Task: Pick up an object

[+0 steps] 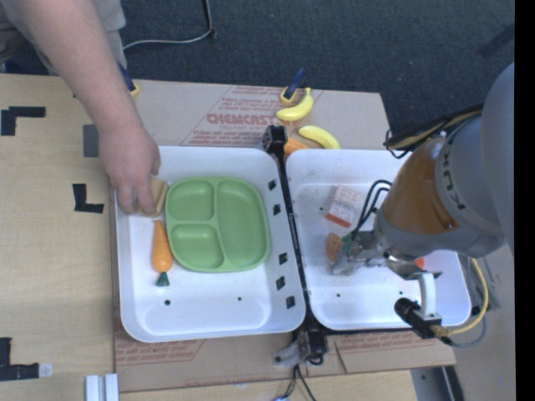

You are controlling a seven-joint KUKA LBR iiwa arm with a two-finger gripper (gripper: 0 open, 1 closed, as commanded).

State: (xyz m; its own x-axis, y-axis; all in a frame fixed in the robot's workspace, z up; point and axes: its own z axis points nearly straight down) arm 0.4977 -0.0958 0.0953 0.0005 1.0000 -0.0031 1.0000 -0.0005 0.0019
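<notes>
My gripper is low in the right bin, at the end of the grey arm with its orange band. It sits right against a small tan-orange object on the bin floor; the contact between them is hidden. A white and red packet lies just beyond it, toward the back of the same bin. In the left bin there are a green divided plate and an orange toy carrot beside the plate's left edge.
A person's arm reaches in from the upper left; the hand grips a tan item at the left bin's back-left corner. Two yellow bananas lie on the cardboard behind the bins. A black divider separates the bins.
</notes>
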